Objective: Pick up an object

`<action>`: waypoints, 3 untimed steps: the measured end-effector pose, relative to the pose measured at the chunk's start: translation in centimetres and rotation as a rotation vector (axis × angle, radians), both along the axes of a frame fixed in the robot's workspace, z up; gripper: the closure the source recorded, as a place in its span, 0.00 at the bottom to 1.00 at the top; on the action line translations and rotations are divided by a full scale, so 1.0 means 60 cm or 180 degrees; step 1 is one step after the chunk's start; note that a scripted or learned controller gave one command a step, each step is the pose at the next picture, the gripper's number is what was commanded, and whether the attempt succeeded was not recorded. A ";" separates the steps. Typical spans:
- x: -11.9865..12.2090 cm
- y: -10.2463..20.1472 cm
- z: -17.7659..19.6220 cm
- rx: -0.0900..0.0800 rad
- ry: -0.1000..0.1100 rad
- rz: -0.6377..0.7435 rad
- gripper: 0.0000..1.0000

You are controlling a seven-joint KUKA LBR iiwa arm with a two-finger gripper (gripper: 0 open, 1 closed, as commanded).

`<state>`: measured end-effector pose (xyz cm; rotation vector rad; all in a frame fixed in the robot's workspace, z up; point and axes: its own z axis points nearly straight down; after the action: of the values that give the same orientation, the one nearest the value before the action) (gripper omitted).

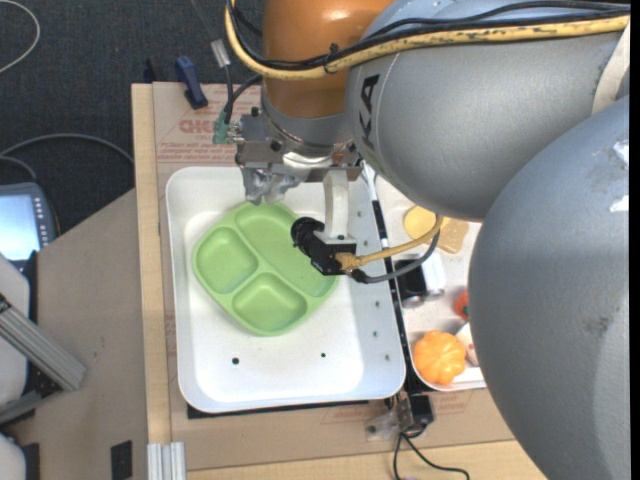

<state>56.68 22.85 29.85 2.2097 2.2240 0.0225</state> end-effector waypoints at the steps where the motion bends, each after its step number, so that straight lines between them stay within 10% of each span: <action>1: -0.151 -0.007 0.062 -0.0023 0.0068 -0.0014 1.00; 2: -0.065 -0.011 0.255 -0.0005 0.0003 -0.0014 1.00; 3: -0.151 -0.007 0.136 -0.0026 0.0076 -0.0015 1.00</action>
<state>47.64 22.45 37.98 2.2229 2.2266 -0.0133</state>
